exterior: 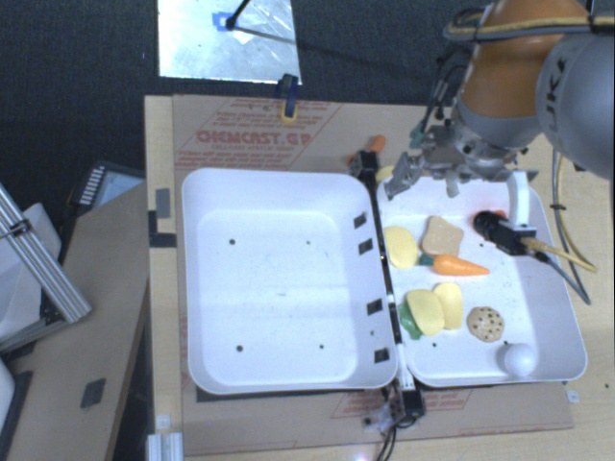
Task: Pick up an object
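Left of centre, the left bin (274,277) is lying bare on the table (159,286). Right of it, the right bin (553,349) is carrying the candidates: a yellow piece (401,248), a bread slice (443,235), a carrot (459,267), a cookie (485,324) and a white ball (519,358). At upper right the claw (428,176) is hovering over that bin's far corner; I cannot tell how it is set. Judging by this, the approach step is under way; the next move calls for descending squarely onto one item.
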Controlling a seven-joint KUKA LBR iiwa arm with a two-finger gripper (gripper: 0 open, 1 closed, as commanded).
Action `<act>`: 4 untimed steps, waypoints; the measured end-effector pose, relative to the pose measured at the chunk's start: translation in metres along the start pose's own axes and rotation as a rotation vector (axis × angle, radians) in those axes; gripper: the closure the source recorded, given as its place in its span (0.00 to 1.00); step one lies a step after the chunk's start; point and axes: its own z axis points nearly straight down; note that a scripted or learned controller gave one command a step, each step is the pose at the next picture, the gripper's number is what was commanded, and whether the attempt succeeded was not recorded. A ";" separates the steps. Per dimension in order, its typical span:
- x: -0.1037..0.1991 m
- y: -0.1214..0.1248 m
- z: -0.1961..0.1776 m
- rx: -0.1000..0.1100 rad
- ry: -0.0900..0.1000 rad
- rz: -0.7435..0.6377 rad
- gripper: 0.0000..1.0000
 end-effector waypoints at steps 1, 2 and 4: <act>-0.005 0.000 -0.010 0.000 -0.001 0.006 1.00; 0.016 0.003 -0.148 -0.013 -0.002 0.004 1.00; 0.145 0.057 -0.088 -0.002 0.000 0.003 1.00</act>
